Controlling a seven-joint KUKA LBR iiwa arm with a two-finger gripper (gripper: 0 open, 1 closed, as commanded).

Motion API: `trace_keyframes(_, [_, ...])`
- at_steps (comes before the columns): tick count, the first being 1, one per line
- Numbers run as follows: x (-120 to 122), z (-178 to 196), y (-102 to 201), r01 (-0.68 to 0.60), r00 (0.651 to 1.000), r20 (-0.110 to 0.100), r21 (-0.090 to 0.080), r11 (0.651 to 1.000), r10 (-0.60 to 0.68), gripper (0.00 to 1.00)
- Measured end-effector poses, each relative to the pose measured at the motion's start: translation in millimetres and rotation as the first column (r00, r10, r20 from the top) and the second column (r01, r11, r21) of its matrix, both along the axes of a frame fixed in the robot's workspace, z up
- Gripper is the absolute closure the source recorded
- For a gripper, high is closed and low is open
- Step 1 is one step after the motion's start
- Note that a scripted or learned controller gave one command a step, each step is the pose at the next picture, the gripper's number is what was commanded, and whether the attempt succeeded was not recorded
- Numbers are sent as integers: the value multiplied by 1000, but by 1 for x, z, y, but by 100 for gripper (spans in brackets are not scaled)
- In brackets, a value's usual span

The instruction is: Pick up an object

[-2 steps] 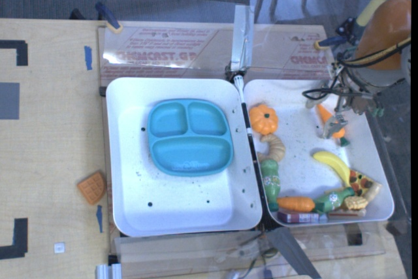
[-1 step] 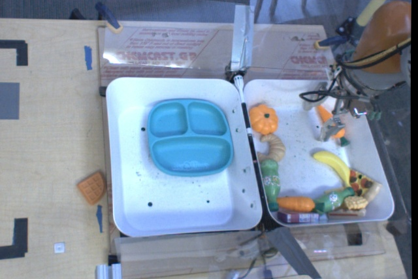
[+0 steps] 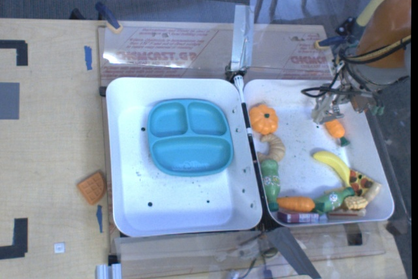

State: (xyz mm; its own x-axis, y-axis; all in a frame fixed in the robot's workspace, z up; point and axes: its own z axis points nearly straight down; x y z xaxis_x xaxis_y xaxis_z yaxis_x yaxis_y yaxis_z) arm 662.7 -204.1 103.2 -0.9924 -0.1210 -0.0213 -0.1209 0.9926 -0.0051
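Your gripper (image 3: 324,115) hangs low over the upper part of the right bin (image 3: 385,186), just beside a small carrot (image 3: 336,129) that lies near the bin's right wall. You cannot tell from this view whether the gripper is released or clenched, and nothing clearly sits in its grasp, so treat the carrot as not yet held. It looks like the closest target: the tool's tip is just up and left of it, touching or nearly so. To take it well, centre the tool over the orange body, not the green end, line the closing direction across its short width, and come straight down before closing. Keep away from the bin wall on the right, since a slanted approach could push the carrot against it. The other things sit well apart: a pumpkin (image 3: 264,119) by the divider, a banana (image 3: 333,165) lower down, and a crowded pile along the bottom edge. The left bin (image 3: 124,160) holds a blue plate (image 3: 190,136). A waffle (image 3: 92,187) lies out on the surface (image 3: 46,140).
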Motion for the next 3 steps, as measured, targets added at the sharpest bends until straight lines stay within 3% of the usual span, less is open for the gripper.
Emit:
trace_keyframes(1, [0, -1, 0, 0, 1000, -2, 0, 1000, 0, 0])
trace_keyframes(2, [3, -16, -14, 30, 999, -17, 4, 1000, -30, 0])
trace_keyframes(3, [-15, -15, -4, 170, 985, -15, 4, 985, -170, 0])
